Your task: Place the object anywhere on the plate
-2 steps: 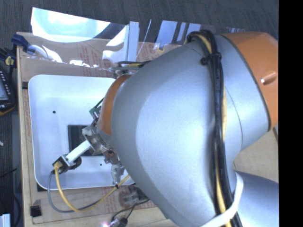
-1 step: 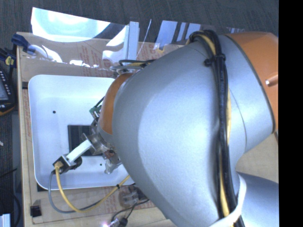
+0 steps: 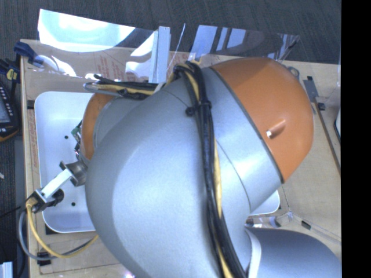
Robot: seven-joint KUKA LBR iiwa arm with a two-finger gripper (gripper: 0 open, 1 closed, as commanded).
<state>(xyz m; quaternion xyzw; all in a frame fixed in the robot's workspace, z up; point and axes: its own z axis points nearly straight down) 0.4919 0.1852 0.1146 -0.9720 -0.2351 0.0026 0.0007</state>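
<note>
My arm's grey body (image 3: 174, 178) and its orange band (image 3: 266, 114) lie across most of the view, reaching over the left bin (image 3: 49, 132). The bin's white floor shows along its left side. A small dark and green bit (image 3: 76, 134) peeks out at the arm's edge over the bin; I cannot tell what it is. The arm hides whatever lies beneath it, and also most of the right bin.
A white connector with a yellow cable (image 3: 49, 190) hangs off the arm over the left bin's front corner. Shiny upright panels (image 3: 162, 51) stand behind the bins. Bare wooden bench (image 3: 324, 155) shows at the right.
</note>
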